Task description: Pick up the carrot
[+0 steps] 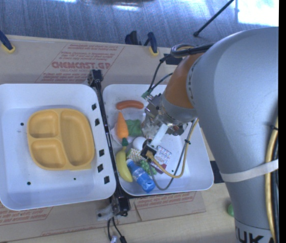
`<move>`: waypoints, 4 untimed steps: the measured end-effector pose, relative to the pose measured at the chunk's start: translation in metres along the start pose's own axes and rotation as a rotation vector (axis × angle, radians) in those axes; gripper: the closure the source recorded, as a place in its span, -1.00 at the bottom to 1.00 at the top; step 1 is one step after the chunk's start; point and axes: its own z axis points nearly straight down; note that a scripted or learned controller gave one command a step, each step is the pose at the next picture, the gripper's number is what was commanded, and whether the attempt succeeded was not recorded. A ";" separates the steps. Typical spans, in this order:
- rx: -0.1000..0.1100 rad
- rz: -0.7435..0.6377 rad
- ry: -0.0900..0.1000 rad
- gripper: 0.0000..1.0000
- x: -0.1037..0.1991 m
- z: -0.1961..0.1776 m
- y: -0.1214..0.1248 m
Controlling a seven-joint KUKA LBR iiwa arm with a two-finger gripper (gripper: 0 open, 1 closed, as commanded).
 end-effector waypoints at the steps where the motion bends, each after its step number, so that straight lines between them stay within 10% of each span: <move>1: -0.002 -0.002 0.003 -1.00 0.002 -0.001 0.000; 2: 0.039 0.077 -0.011 -1.00 0.021 0.029 -0.001; 3: 0.042 0.070 -0.009 1.00 0.022 0.018 -0.001; 4: 0.041 0.260 -0.015 1.00 0.022 -0.100 -0.027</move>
